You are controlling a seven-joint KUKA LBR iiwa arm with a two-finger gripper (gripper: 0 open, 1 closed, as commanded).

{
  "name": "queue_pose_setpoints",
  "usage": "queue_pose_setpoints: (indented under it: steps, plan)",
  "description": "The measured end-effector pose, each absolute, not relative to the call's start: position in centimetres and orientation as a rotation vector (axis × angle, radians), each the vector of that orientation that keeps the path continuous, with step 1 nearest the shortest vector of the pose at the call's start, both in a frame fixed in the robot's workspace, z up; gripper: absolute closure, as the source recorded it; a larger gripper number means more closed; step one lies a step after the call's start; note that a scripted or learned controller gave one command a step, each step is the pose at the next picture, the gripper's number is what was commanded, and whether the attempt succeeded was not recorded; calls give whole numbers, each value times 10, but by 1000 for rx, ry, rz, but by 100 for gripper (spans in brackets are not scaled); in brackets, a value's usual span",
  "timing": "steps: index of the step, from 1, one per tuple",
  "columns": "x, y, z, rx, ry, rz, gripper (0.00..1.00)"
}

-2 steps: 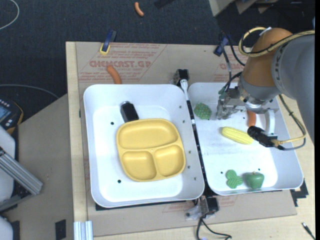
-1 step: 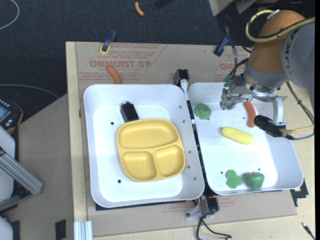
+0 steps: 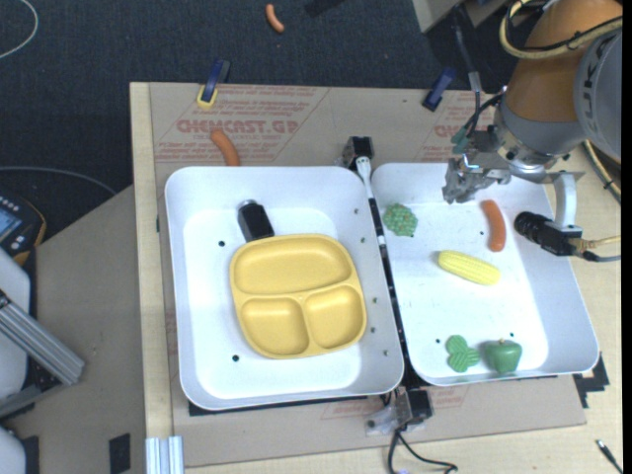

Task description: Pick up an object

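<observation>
Approach phase: pincer [image 3: 460,188] over right bin [image 3: 553,314], can't tell if apart or together. Hot dog [image 3: 495,224] is nearest; next needs lateral align, then descent.

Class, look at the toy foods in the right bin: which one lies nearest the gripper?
The red sausage, lying just beside the gripper. The broccoli, corn cob and green pepper lie farther away.

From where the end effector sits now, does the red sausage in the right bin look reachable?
Probably yes. The end effector hovers over the right bin, close beside the red sausage, which lies apart from the corn with nothing over it.
</observation>
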State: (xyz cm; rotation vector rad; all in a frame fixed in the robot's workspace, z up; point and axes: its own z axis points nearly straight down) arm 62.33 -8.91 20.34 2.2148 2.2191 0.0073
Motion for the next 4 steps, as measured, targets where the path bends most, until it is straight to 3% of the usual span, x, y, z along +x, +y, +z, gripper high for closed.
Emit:
queue_pose_setpoints:
  steps: [1,3,4]
  plan:
    - [625,-89,227,2217,2219,5,100]
    - [655,-74,226,2216,2222,3,100]
    - [650,-65,236,2218,2222,3,100]
